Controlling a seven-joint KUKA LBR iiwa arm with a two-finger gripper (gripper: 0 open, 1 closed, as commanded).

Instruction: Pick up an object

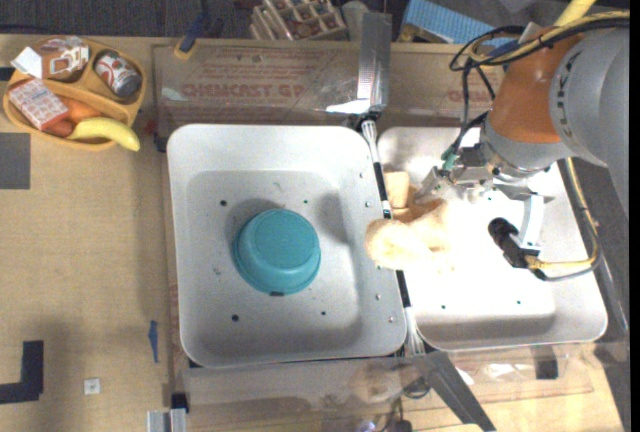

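At the far left of the worktop (80, 250) you have a yellow dish (40, 125) holding small packets and a tin, with a banana (108, 131) lying along its near rim. Moving right, the left bin (190, 170) carries a teal bowl (278, 251), turned mouth-down near the bin's middle and well apart from the walls. Next, at the divide between the two bins, you see a pale, blurred lump (405, 240) resting against the left wall of the right bin (560, 320), with a small tan block (398, 190) just above it; what the lump is cannot be told from the blur. Further right, the arm (560, 100) reaches in with its orange band over the right bin, and the pincer (440, 182) points down-left toward the block and the lump. You cannot tell whether the pincer is spread or closed, nor whether it touches either object. A black cable (510, 242) hangs beneath the wrist
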